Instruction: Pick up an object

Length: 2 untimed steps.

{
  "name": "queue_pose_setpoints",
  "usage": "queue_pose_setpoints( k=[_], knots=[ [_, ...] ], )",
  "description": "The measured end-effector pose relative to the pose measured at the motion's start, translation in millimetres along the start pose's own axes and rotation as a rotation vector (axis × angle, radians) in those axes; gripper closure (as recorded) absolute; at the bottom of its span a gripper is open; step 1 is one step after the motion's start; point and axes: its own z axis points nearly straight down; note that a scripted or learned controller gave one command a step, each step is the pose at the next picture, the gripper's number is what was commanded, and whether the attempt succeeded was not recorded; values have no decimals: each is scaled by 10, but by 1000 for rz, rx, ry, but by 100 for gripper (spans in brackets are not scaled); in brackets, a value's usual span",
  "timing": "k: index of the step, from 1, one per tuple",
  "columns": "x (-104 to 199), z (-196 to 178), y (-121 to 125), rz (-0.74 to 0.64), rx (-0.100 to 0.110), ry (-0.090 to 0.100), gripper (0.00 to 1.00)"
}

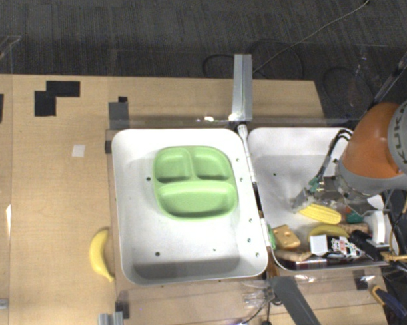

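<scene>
A: What's the bench (51, 197) like?

B: Pale wood-look top, flat, w/ black blocky shapes near the far left corner. Dark ribbed floor (119, 28) beyond it, cables trailing across. Metal post (242, 87) stands upright at the far edge, btwn the two bins.

A: And the bins?

B: Both shallow, white, smooth plastic, rounded corners, side by side & touching. Left bin (133, 261) holds a green divided plate (193, 181), matte, three compartments, rounded square. A yellow banana (100, 254) lies on the bench, just outside that bin's left wall, curved.

A: Right bin?

B: Right bin (283, 156) has clutter along its near edge: a yellow corn cob (320, 214), bumpy, lying roughly flat; a tan biscuit-like piece (287, 239) w/ a hole; a small black & yellow item (336, 244) beside it; more bits too small to tell.

A: The arm?

B: Comes in from the right, grey w/ glossy orange band (366, 146). Gripper (311, 196) sits low in the right bin, just above the corn cob's left end, near or touching, can't say which. Jaws: can't tell if released or clenched, too blurred & dark
</scene>
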Motion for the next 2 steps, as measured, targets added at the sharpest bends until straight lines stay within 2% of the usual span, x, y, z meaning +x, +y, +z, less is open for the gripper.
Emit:
queue_pose_setpoints(
  k=[1,2],
  knots=[
    [2,-115,30,0,-8,-1,100],
    [190,-1648,89,-230,-1,0,100]
  ],
)
